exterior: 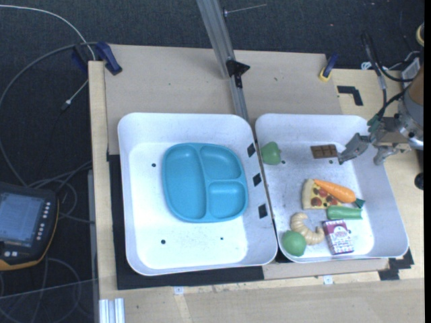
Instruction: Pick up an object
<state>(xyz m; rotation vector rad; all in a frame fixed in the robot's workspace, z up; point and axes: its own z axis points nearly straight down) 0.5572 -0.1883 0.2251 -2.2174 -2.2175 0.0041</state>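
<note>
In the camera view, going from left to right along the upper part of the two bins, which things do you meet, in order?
Blue divided plate → green round fruit → brown chocolate bar → gripper.

The arm (412,106) is cut off by the right edge; the pizza slice (316,195) lies partly under the carrot (335,190).

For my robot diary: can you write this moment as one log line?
hand: open, over right bin | nearest: chocolate bar, not held | blue tray: left bin
</note>
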